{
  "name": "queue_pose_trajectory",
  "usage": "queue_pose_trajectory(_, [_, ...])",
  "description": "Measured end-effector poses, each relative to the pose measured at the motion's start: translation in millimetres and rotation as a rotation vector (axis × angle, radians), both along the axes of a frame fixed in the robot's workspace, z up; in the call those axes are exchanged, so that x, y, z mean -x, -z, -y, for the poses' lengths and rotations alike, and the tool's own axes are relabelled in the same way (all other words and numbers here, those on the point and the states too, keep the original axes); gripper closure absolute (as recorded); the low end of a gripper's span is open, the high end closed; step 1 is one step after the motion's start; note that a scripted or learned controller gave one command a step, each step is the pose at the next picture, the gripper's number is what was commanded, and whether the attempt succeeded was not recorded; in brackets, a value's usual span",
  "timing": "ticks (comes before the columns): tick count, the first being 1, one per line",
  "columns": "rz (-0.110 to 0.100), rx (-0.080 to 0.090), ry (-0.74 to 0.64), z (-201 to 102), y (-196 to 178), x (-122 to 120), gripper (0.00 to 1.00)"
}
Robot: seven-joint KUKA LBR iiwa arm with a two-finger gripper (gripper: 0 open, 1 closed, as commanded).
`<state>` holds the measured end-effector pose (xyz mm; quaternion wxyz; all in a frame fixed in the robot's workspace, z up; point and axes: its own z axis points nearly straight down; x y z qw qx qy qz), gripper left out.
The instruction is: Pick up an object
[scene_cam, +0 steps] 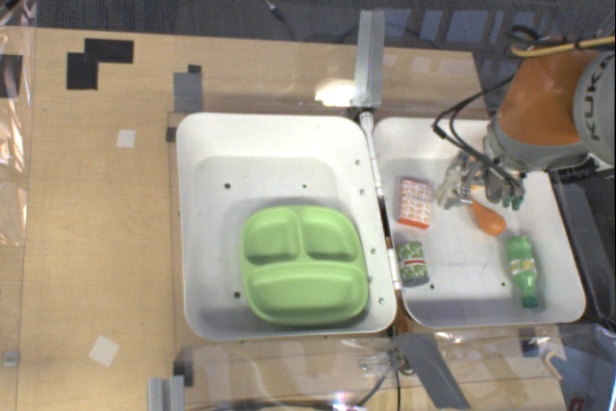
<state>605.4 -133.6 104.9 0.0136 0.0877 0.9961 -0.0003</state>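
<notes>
- The gripper (474,187) hung over the right bin (452,294), and whether it was open or closed could not be told.
- An orange carrot-like object (488,218) lay in the right bin, just beside the gripper on the near side, seemingly touching it.
- A green bottle (523,270) lay nearer still to that bin's front edge.
- A red-patterned packet (416,203) lay on the bin's left side, a small green can (412,262) in front of it.

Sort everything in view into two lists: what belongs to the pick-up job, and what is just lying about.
Belongs to the job:
gripper, low in the right bin
orange carrot-like item, just beside it
green bottle
red-and-white packet
small green-labelled can

Just lying about:
green divided tray in the left bin
</notes>
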Motion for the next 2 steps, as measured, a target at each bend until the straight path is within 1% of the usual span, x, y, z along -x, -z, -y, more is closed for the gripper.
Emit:
queue_pose_trajectory(1, [-0.011,-0.007,0.149,-60.4,-85.4,-18.5,1.0])
queue_pose_trajectory(2, [-0.02,-0.016,0.838,-96.4,-80.3,8.1,1.0])
